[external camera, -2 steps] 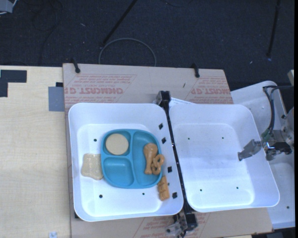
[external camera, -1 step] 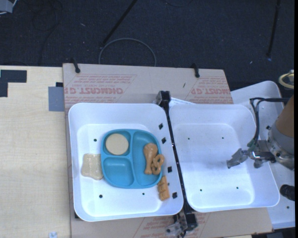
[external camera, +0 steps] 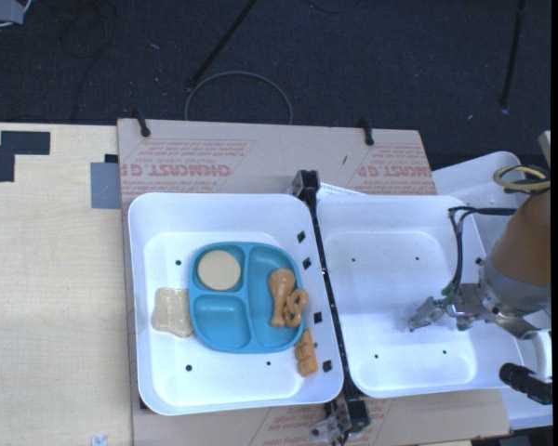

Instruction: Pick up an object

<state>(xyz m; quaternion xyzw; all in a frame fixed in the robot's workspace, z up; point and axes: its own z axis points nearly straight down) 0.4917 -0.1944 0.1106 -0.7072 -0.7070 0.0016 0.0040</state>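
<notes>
Two bins | gripper (external camera: 426,315) over right bin (external camera: 391,249), jaws' state cannot be told, nothing seen held | objects all in left bin (external camera: 158,226): tray (external camera: 231,321), pretzels (external camera: 287,295), bread (external camera: 173,311) | risk: closing on bare floor, far from targets

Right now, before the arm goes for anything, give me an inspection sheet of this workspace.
Surface: two white bins side by side, left bin and right bin, on a cardboard sheet.
Job's things: blue divided tray in the left bin, holding a round tan disc and a pretzel-like piece; pale block left of the tray; small orange-brown piece at its lower right.
Clutter: nothing seen.
Grippers: gripper over the right bin, holding nothing.
Cables: black cable by the arm; loops on the dark floor.
Surroundings: wooden bench.
</notes>
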